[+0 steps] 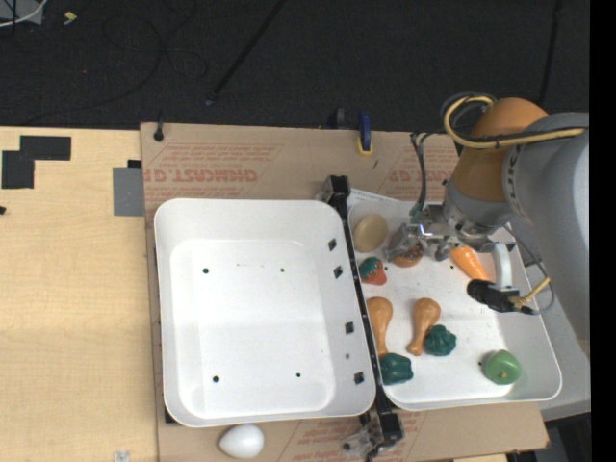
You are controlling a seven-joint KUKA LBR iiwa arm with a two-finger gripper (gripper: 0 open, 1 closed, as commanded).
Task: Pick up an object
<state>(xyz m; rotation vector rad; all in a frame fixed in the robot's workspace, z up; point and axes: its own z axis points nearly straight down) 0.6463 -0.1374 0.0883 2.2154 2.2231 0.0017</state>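
I see the arm reaching in over the right bin, its gripper low at the bin's upper left part. I cannot tell from this angle whether it grasps anything. A small brownish object lies directly beneath it. A beige round object sits just to its left, near the bin divider. An orange carrot-shaped piece lies just right of the gripper. Lower in the bin I note a red and green piece, two tan drumstick shapes, two dark green pieces and a green apple. The left bin adjoins. A white egg rests on the bench below it.
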